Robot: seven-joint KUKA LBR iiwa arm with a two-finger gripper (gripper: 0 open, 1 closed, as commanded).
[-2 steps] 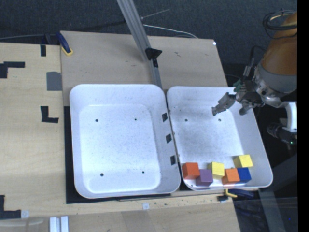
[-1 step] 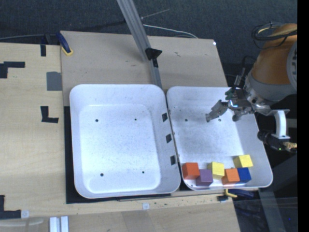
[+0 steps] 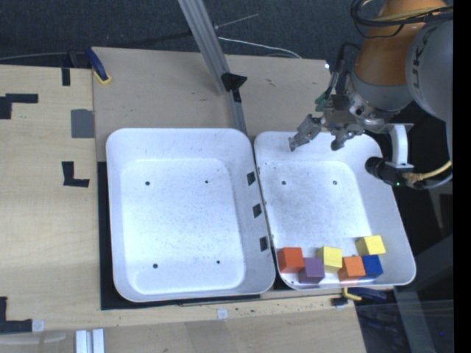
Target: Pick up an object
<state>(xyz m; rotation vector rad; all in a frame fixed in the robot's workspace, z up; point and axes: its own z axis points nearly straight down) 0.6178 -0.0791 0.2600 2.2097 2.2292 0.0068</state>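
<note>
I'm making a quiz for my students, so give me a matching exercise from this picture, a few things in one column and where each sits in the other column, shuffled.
Things:
1. gripper
2. blue block
3. purple block
4. left bin

Places:
A. between two orange blocks, near edge of the right bin
B. over the far edge of the right bin
C. beside the right bin, holding no blocks
D. near right corner, below a yellow block

Pairs: 1-B, 2-D, 3-A, 4-C

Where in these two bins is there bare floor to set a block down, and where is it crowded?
The left bin offers bare floor. So does the right bin, from beneath the hand to mid-floor. Crowded: its near edge, where the blocks cluster.
</note>
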